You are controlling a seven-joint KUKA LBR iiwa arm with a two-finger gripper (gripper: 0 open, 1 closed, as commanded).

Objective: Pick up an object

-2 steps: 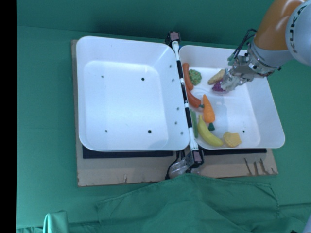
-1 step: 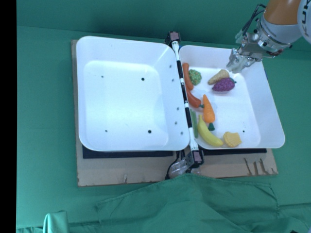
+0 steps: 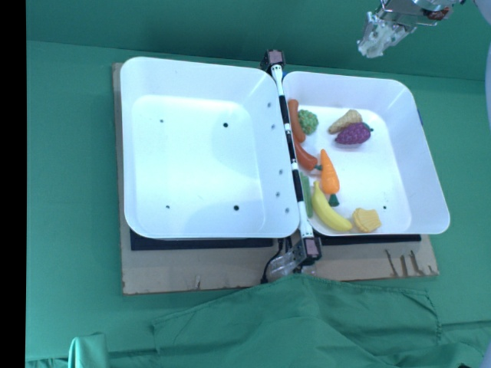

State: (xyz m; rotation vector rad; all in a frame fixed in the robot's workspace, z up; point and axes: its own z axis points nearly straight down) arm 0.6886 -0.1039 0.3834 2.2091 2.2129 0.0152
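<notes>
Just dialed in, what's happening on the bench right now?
The gripper is up at the view's top right, above the far corner of the right bin, with nothing between its fingers. All the toy food sits in that bin: a carrot, a banana, purple grapes, a green piece and a few more, mostly along its left side. The left bin lies beside it. No pick has been made yet.

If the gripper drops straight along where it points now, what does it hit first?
Probably the far rim of the right bin, or the green cloth just behind it. The gripper hangs above that edge, well short of the toys; depth is unclear from this single view.
</notes>
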